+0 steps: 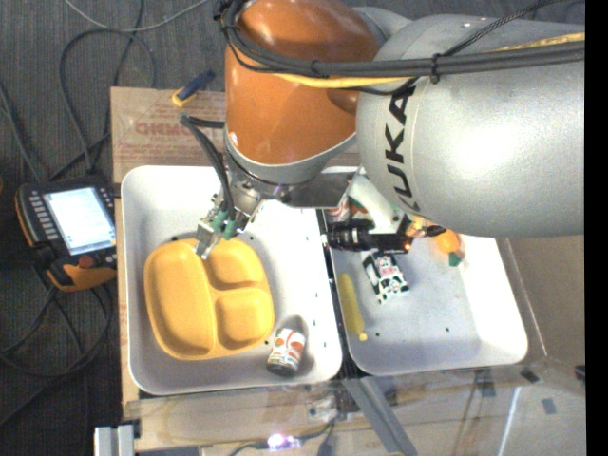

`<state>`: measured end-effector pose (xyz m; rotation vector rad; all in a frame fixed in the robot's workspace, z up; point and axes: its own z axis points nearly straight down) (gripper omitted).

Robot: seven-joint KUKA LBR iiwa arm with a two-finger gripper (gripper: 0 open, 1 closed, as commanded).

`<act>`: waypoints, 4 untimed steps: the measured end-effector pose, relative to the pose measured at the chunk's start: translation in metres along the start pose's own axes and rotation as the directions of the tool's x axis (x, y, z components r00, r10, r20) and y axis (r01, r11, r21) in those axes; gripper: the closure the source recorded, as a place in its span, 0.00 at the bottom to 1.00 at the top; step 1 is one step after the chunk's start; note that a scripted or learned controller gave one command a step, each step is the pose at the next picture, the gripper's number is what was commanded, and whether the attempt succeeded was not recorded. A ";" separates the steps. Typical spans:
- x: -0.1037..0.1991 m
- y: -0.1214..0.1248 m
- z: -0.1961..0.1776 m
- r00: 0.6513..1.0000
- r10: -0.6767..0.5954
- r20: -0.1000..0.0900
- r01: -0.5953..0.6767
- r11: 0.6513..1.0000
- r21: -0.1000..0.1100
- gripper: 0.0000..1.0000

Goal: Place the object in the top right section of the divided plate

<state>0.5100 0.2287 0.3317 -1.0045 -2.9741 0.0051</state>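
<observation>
The yellow divided plate [155, 297] lies in the left white bin [133, 255], with one long section on its left and two smaller sections on its right. My gripper [217, 230] hangs low over the plate's upper edge, just above the upper right section [236, 266]. Something small and green shows at the gripper's tip, too small to name. The big orange and grey arm hides the back of both bins.
A small printed can [287, 347] lies in the left bin by the plate's lower right corner. The right bin [494, 340] holds a black-and-white toy [388, 279], a yellow stick [353, 308], an orange item [448, 245] and a dark object [353, 236]. A pendant [74, 218] sits off the bench to the left.
</observation>
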 end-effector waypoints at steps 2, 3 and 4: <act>-0.100 0.066 -0.101 0.999 0.045 0.000 -0.045 0.999 -0.002 1.00; -0.063 0.046 -0.046 0.990 -0.141 0.002 0.141 0.990 -0.001 1.00; -0.035 0.033 0.072 0.969 -0.249 -0.001 0.249 0.969 -0.001 1.00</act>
